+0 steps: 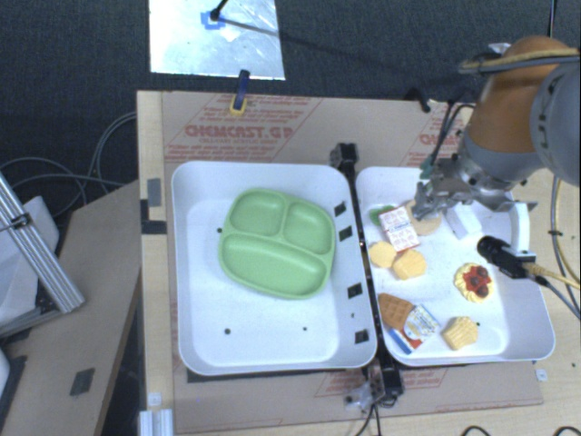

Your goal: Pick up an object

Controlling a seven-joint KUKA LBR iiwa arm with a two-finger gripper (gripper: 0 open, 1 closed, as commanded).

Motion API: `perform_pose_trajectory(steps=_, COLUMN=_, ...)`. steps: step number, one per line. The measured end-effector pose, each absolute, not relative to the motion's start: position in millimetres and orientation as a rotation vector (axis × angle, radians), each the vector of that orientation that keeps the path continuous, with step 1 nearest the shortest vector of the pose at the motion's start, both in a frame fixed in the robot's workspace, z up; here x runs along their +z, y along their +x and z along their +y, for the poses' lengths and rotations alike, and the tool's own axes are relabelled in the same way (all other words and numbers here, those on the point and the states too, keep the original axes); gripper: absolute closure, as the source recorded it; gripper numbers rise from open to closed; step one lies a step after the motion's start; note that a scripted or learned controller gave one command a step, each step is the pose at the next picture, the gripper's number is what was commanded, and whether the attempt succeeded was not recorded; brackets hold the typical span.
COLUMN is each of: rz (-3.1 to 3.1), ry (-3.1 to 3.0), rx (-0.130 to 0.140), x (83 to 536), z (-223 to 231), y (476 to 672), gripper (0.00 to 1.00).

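The right bin (536,334) holds several toy food items. A red-and-white checkered packet (398,227) lies near its back left, with two yellow pieces (382,255) (409,264) just in front of it. A red-topped tart (474,282) sits at mid right. A brown waffle (395,309), a white wrapper (419,323) and a yellow block (460,332) line the front. My gripper (434,198) hangs low at the back of this bin, right above a tan round piece (427,224) that it partly covers. Nothing is seen held.
The left bin (195,334) bears a green divided plate (277,242). A black divider with clips (356,243) runs between the bins. A black part of the arm's tooling (499,254) juts over the right bin's right side. Cables lie on the bench behind.
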State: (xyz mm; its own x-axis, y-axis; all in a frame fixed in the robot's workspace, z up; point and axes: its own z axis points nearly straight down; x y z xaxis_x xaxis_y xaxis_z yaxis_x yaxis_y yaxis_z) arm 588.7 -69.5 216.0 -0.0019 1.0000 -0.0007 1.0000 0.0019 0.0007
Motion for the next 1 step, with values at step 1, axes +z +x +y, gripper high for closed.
perform_pose_trajectory(steps=1, rz=2.222, ry=2.219, rx=0.002, x=234.1, z=-70.2, y=578.0, gripper=1.00)
